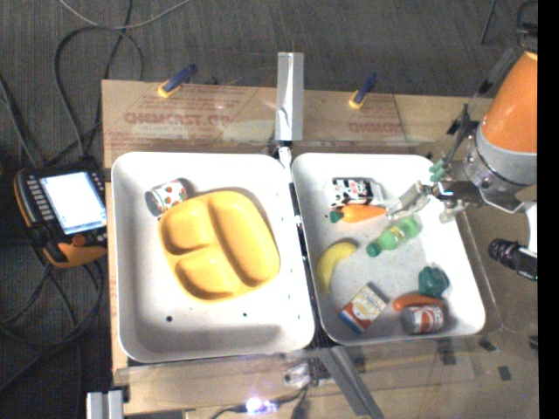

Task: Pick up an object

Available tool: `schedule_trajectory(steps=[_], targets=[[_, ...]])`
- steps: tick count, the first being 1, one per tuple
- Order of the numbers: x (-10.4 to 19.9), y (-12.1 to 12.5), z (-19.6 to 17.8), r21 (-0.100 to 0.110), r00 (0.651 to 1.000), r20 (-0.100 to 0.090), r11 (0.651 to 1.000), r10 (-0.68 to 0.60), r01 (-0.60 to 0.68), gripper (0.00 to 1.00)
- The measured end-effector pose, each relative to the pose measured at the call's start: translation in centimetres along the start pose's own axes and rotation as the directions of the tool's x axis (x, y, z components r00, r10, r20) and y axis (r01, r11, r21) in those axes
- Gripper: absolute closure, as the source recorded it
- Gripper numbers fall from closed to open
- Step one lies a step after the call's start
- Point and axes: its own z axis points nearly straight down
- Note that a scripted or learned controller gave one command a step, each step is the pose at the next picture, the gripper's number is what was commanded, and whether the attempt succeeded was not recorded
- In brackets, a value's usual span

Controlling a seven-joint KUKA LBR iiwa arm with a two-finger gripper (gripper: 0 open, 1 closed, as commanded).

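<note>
Grey carpet with loose black cables surrounds a brown cardboard-topped bench (218, 116) seen from above. At the far left, partly cut off by the frame edge, sits a handheld control pendant (63, 208) with a lit screen. On the bench, the left white bin (131, 321) holds a yellow divided tray (218, 243), and a small can (168, 195) lies on its side, touching the tray's upper left corner; its label is too small to read. The right white bin (467, 278) holds a black-and-white carton (353, 188) with an orange carrot (360, 213) just below it, a green bottle (395, 235), a yellow banana (332, 260), a small orange-and-white box (363, 307), a dark green object (433, 280) of unclear shape, a red-orange item (417, 301) half hidden behind a can (424, 319) near the bottom right corner. The gripper (410, 201) hangs low over the upper right part of this bin, just above the green bottle and beside the carrot's tip; its pale fingers blur together, so whether they are parted or closed cannot be told. The arm (515, 120) is cut off at the right edge.
</note>
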Motion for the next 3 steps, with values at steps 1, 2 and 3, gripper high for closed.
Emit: schedule_trajectory(steps=[1,2,3], targets=[[0.3,6.4,14.0,0.0,0.99,0.0,0.99,-0.143,0.143,0.0],[2.0,10.7,18.8,-0.009,0.966,0.009,0.966,-0.26,0.26,0.0],[1.9,10.5,18.1,-0.003,0.967,0.004,0.967,-0.257,0.257,1.0]])
